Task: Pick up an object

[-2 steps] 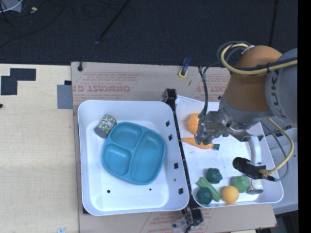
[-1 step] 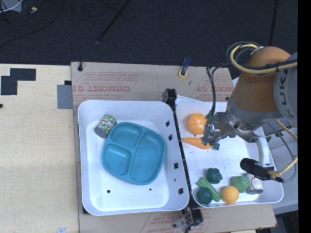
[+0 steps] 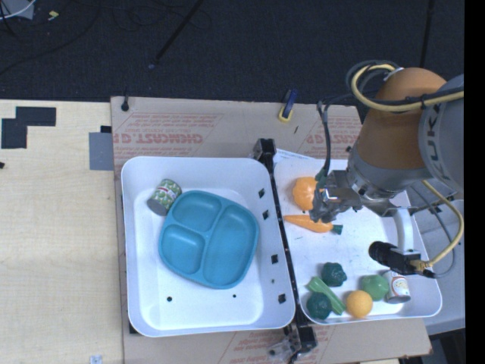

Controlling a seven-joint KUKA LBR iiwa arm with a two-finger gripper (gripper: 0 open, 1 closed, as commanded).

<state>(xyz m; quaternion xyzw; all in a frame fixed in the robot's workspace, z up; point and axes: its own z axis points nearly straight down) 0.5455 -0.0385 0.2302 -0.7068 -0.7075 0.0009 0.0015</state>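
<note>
The two-finger gripper (image 3: 326,203) is lowered at centre right, between a round orange fruit (image 3: 304,192) and a slim orange carrot (image 3: 309,223) in the right white bin (image 3: 424,309). Its grasp cannot be told; a lift is judged next.

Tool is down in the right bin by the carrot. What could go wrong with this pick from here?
1. The tool sits between the orange fruit and the carrot; closing may nudge one and catch neither.
2. The carrot lies flat and thin, so it could slip out.
3. The divider is close on that side.
</note>
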